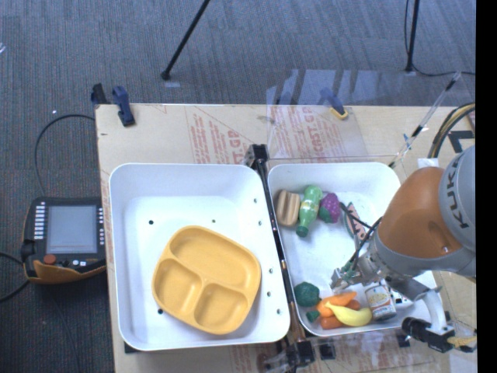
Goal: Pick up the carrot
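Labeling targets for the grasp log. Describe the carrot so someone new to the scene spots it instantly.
Look in the right white bin, at its near edge under the arm's gripper. The carrot lies there, partly covered by a yellow banana, with a dark green broccoli to its left. It is the orange piece in that cluster.

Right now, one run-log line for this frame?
gripper: above carrot, right bin | carrot: lying beside banana | grasp: not seen

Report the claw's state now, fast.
Claw: cannot be told; it sits low in the right bin, just above the carrot, with nothing seen in its grip.
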Robot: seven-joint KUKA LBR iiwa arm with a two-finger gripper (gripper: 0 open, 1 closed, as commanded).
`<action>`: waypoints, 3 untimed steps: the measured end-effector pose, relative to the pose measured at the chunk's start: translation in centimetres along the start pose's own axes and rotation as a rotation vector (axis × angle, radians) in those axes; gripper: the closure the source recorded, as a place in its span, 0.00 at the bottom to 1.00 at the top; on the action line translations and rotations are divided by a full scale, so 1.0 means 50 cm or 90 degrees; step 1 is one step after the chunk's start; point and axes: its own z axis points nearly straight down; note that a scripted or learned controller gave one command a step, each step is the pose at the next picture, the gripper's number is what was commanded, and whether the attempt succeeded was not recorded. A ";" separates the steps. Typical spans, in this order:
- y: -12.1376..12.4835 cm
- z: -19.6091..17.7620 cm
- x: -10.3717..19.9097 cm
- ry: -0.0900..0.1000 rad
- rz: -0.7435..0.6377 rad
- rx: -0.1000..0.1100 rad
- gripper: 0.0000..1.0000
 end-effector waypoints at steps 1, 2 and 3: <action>0.002 -0.082 0.007 0.001 0.168 -0.001 1.00; 0.001 -0.081 0.007 0.001 0.168 0.000 0.00; -0.002 0.019 -0.012 0.000 -0.177 -0.001 0.00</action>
